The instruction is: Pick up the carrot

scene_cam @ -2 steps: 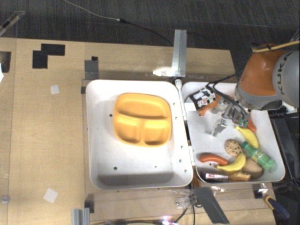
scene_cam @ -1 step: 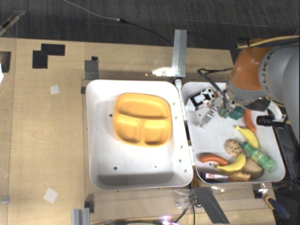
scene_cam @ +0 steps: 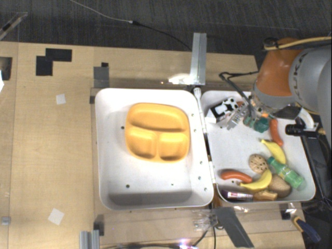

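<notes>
The carrot (scene_cam: 275, 133) is a small orange piece with a teal-green top, lying near the right bin's (scene_cam: 228, 154) far right side. My gripper (scene_cam: 233, 119) hangs over the far part of that bin, a short way left of the carrot's green end. Nothing shows between gripper and carrot, and they look apart. The grey arm with its orange band (scene_cam: 275, 74) comes in from the right, above the carrot.
The right bin's near end holds a red sausage (scene_cam: 236, 176), two bananas (scene_cam: 274, 150), a cookie (scene_cam: 257, 163), a green bottle (scene_cam: 286, 173), a brown potato (scene_cam: 280, 187) and a marker (scene_cam: 238, 195). A yellow divided tray (scene_cam: 157, 131) lies in the left bin (scene_cam: 111, 154).
</notes>
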{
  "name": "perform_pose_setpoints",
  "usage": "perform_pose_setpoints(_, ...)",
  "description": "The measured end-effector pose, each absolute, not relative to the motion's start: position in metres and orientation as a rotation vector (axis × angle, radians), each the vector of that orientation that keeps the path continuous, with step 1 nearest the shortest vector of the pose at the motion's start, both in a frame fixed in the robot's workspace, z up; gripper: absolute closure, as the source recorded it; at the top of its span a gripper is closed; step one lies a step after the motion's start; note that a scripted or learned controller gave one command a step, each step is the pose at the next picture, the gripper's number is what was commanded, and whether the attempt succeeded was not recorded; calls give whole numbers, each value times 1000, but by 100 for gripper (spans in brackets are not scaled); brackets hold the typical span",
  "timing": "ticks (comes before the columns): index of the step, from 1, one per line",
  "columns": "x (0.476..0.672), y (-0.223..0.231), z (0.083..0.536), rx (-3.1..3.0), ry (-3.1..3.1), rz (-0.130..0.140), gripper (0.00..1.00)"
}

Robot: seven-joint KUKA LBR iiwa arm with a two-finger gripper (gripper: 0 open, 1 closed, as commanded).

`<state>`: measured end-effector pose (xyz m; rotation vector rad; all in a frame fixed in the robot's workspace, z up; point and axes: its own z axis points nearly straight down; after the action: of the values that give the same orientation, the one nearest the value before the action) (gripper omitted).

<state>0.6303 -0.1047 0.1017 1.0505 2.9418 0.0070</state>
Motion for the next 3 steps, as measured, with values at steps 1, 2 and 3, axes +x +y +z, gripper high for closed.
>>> perform_pose_setpoints(1, 635, -88, 131, 912, 2995, 3, 100)
perform_pose_setpoints(2, 654, -96, 154, 1070, 2944, 3, 100)
perform_pose_setpoints(3, 652, -108, 139, 1592, 2699, 13, 100)
